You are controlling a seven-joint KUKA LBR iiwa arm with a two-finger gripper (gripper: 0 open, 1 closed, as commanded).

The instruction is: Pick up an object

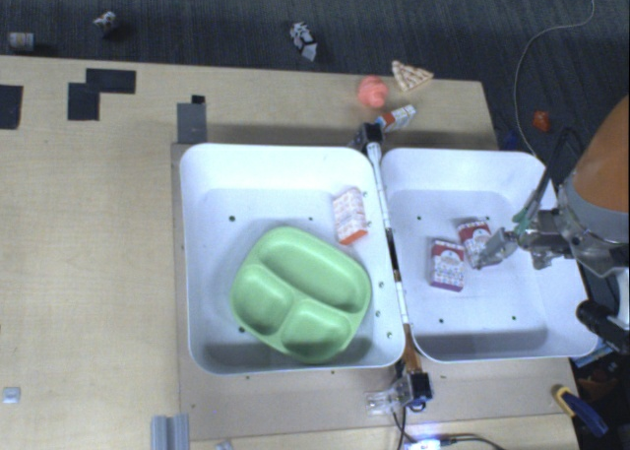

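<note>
Overhead, slanted view of a light wooden table [89, 271] carrying two shallow white plastic bins side by side.

Landmark: the right white bin [433, 340]; every place below is given relative to it.

Arm: grey arm with an orange band reaches in over the bin's right wall.

Tool: the two-finger tool [489, 250] sits low inside the bin, near its middle. Whether it is wide, narrow or holding anything cannot be told at this size.

Task things: a small red and white carton [448, 265] lies flat on the bin floor, just left of the tool; a second, similar red and white packet [474, 232] lies just above the tool tip.

Progress: judged as not done; both packets appear to rest on the floor, nothing lifted. Closing and raising seem left to do.

Left of the bin: the other white bin [212, 177] holds a pale green divided plastic tray [300, 292] and a small orange and white wrapper [349, 216].

Beyond the bin: a pink ball [372, 92] on the table edge, then dark carpet with scattered bits.
</note>
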